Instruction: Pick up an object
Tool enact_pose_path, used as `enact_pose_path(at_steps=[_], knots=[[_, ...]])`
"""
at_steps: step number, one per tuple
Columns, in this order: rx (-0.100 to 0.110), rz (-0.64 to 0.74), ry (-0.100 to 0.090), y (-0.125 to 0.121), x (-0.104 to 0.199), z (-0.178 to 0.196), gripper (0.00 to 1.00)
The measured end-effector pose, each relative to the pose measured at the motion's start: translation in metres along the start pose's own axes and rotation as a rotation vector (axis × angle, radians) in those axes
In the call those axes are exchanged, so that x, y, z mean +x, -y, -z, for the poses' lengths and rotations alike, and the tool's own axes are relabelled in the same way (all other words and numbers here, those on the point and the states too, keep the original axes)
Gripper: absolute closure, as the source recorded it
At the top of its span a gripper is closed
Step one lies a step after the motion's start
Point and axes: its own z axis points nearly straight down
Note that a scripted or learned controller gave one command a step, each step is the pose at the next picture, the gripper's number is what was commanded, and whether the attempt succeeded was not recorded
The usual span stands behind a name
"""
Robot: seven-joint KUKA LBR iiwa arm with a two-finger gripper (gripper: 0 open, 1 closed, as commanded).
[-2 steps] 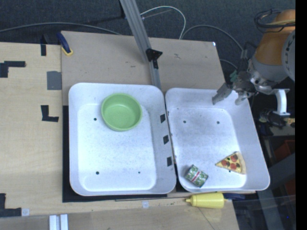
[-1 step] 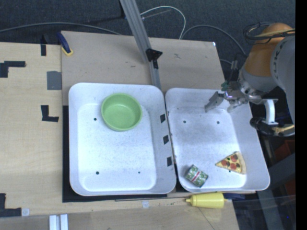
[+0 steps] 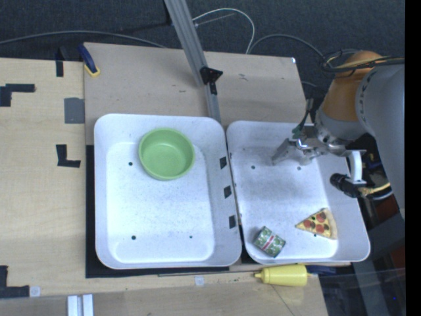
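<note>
My gripper [image 3: 294, 153] hangs low over the back part of the right bin [image 3: 276, 196], open, with nothing between its fingers. A toy pizza slice [image 3: 318, 224] lies near that bin's front right corner, well in front of the gripper. A small green can [image 3: 269, 240] lies on its side at the bin's front edge, left of the slice. In the left bin [image 3: 158, 216] a green bowl [image 3: 166, 153] stands upright near the back.
A yellow squeeze bottle [image 3: 284, 275] lies on the bench just outside the right bin's front rim. A slanted metal pole [image 3: 191, 41] rises behind the bins. The grey arm with its orange band [image 3: 345, 97] stands over the right bin's right side.
</note>
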Motion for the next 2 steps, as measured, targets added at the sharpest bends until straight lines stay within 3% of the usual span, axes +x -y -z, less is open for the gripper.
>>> enact_pose_path(at_steps=[1,2], knots=[[-0.005,0.002,0.001,-0.002,0.000,0.014,1.00],[-0.012,0.000,0.001,0.005,0.007,0.070,1.00]])
